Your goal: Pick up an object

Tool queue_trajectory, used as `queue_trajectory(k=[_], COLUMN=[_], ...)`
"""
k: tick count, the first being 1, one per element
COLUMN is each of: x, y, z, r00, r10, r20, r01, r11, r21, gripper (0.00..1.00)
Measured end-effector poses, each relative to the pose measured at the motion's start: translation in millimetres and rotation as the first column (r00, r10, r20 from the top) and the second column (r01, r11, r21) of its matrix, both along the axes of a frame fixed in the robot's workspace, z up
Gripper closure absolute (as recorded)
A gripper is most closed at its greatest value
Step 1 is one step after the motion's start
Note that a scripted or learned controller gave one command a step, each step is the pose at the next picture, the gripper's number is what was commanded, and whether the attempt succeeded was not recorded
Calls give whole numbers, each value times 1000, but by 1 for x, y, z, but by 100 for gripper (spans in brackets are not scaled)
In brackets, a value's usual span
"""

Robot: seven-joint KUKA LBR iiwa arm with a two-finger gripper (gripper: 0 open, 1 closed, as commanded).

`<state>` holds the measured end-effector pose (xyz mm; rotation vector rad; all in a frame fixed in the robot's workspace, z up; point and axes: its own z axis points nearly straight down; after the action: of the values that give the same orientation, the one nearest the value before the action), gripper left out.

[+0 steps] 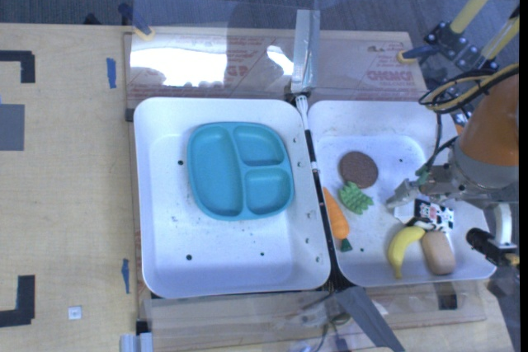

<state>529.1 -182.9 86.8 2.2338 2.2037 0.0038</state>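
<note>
Your gripper [422,206] hangs low over the right bin [375,118]; you cannot tell its state from here. Just below it lie a banana [403,248] and potato [439,252]; the cookie [359,168], green piece [355,198] and carrot [335,214] sit to its left.

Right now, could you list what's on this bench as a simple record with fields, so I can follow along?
left bin: holds a blue divided plate
right bin: brown round patty, green leafy piece, toy carrot, banana, tan bread roll, black-and-white patterned item
arm: end effector low in the right bin, just above the patterned item
held: nothing visibly between its fingers
</note>
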Motion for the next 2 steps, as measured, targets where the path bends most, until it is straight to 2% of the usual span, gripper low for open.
queue_trajectory(k=[1,2], x=[-41,-42], y=[-25,-30], z=[3,11], r00=[1000,1000], r10=[5,-1], r20=[7,8], r01=[-5,1], r11=[1000,1000], r21=[15,3], gripper=[0,100])
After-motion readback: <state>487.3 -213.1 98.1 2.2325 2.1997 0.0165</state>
